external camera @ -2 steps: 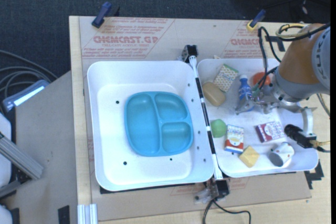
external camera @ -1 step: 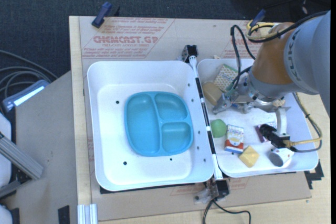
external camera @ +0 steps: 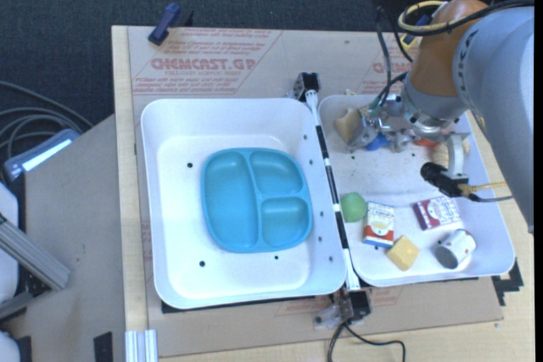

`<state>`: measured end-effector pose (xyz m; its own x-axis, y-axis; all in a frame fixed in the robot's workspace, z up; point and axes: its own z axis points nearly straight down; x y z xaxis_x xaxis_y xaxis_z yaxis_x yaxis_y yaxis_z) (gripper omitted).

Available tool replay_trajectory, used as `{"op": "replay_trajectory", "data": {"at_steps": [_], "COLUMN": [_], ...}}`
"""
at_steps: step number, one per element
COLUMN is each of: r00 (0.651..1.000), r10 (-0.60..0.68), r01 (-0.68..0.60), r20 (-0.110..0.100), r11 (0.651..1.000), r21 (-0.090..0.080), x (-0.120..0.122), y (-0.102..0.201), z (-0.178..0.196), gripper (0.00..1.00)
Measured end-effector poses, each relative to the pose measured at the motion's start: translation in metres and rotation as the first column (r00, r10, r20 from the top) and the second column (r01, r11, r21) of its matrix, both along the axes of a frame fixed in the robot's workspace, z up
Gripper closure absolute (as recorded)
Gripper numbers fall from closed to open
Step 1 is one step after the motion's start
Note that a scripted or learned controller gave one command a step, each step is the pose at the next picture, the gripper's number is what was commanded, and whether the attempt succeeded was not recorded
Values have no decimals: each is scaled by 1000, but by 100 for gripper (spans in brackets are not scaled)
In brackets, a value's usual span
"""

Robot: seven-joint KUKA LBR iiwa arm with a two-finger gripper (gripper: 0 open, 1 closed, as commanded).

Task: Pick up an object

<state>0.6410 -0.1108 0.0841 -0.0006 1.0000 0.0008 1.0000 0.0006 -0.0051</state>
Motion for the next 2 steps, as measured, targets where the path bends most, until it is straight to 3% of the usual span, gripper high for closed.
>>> {"op": "replay_trajectory", "data": {"at_steps": [1, 2], "r00": [1000, 1000], "r10": [1, 1], "r01": [-1, -1], "r20": [-4, -5], "r11": [1000, 1000], "r21": [1, 1], "x": [0, 0], "y": [0, 0], "z": [10, 10], "gripper": [100, 0]}}
